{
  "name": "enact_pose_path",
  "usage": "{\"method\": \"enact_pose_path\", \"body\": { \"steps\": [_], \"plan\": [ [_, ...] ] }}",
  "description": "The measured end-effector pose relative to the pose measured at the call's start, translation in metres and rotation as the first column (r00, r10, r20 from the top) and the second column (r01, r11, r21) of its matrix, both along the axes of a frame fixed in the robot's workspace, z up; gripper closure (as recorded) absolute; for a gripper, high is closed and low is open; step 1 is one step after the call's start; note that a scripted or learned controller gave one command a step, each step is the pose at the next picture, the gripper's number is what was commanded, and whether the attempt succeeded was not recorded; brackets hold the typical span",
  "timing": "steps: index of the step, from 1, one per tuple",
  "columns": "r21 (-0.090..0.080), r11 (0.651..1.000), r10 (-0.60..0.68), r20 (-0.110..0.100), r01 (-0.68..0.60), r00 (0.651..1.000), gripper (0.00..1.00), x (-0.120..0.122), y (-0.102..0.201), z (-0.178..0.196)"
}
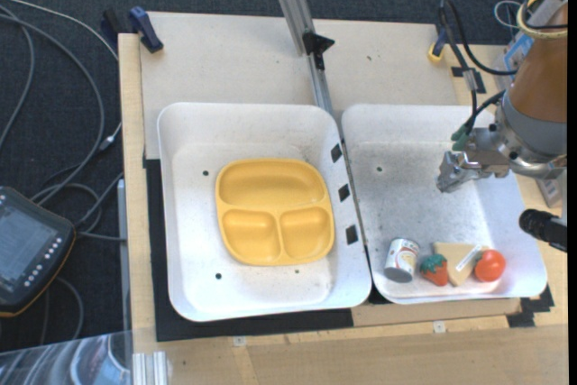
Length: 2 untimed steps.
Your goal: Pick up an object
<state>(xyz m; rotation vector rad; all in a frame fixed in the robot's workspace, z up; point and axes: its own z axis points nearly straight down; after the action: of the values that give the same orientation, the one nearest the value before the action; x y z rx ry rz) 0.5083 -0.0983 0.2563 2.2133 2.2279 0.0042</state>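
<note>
While the grey arm (541, 95) reaches in from the right with its orange band above the wrist, the gripper (451, 174) hangs over the upper middle of the right bin (406, 140), its metallic tip pointing left and slightly down. Whether it is apart or together cannot be told from this slanted view, and nothing shows clamped in it.

The objects lie well below the gripper, in a row along the bin's near edge. Furthest left of them, below and a little left of the gripper, is a small can (401, 260), a short cylinder with a silvery end and a printed label, lying tilted with its long axis running from upper right to lower left. Just beside it is a small red strawberry-shaped toy (435, 270) with a green top. Next, almost straight below the gripper and a little right, is a tan wedge (458, 262), flat and triangular, its point towards the upper left. Touching its right end sits a round, glossy red tomato-like ball (489, 266).

Both bins are shallow, white and speckled. Far to the gripper's left, in the left bin (189, 194), rests a smooth yellow tray (274, 211) with rounded corners and three compartments.
</note>
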Motion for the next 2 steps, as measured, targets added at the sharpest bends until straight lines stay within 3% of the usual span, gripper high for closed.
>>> {"method": "enact_pose_path", "body": {
  "steps": [2],
  "plan": [
    [0.001,1.0,0.0,0.0,0.0,1.0,1.0,0.045,0.104,-0.005]
  ]
}}
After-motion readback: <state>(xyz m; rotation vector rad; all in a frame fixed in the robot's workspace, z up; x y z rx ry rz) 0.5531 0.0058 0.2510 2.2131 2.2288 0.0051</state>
